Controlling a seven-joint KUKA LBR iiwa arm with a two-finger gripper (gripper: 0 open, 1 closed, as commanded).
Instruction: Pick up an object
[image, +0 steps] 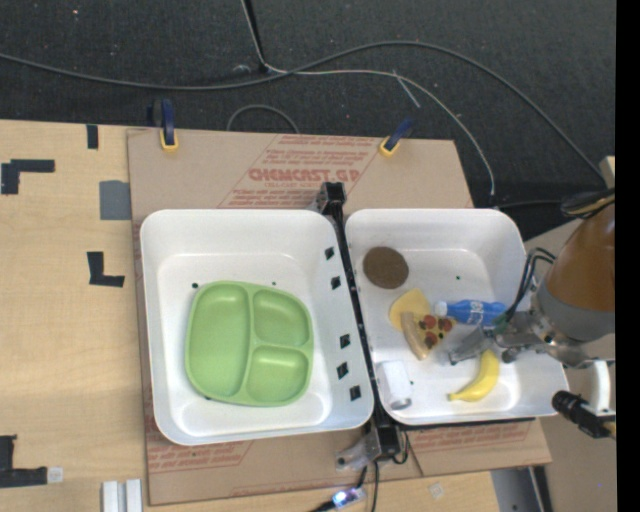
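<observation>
Left white bin (160, 300) is carrying a lime-green divided plate (249, 343). Right white bin (500, 235) is showing a brown disc (385, 267), a yellow banana (480, 379), a blue bottle (472, 312) and a yellow pizza slice (417, 322) with red-dotted topping.

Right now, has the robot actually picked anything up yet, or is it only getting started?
Nothing looks picked up yet. The banana, pizza slice, blue bottle, brown disc and a small white item all lie in the right bin. In hand: the gripper is down among them, near the banana and bottle. Still left: gripping one and lifting it clear.
</observation>
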